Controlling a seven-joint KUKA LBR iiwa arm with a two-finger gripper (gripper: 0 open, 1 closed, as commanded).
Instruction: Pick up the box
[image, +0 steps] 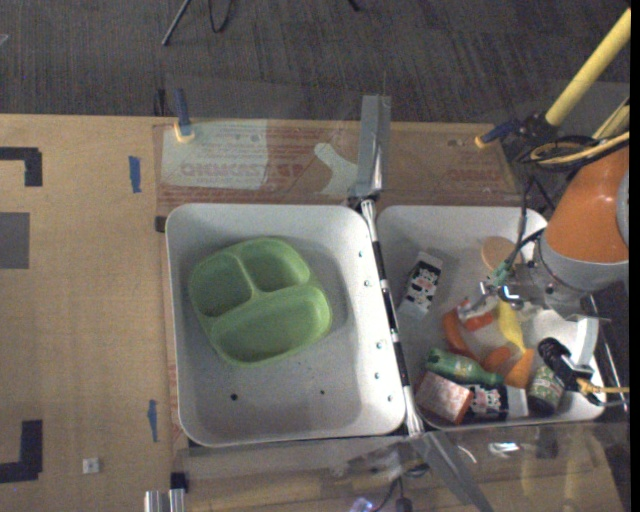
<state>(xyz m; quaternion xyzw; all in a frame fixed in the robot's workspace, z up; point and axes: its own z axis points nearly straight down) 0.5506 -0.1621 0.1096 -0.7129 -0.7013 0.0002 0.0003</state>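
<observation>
Box (421, 283) sits alone, upper-left in the right bin (400, 225). Pincer (497, 291) hovers over clutter; can't tell its state. I'd slide left, then drop straight down.

- Arm (598, 215): grey w/ orange band, just above the pincer (500, 292).
- Bins: both white; left bin (200, 400) well left of pincer, right bin (440, 225) around it.
- Tray (260, 298): light green, 3 compartments, far left of pincer.
- Box (421, 281): white w/ black cow-style patches, just left of pincer.
- Bottle (462, 366): green, below pincer.
- Carton (488, 401): dark, black-and-white cow print, below pincer.
- Bench (80, 300): tan, w/ black corner marks & blue tape bits, far left.
- Pole (590, 68): yellow, up-right of pincer.
</observation>
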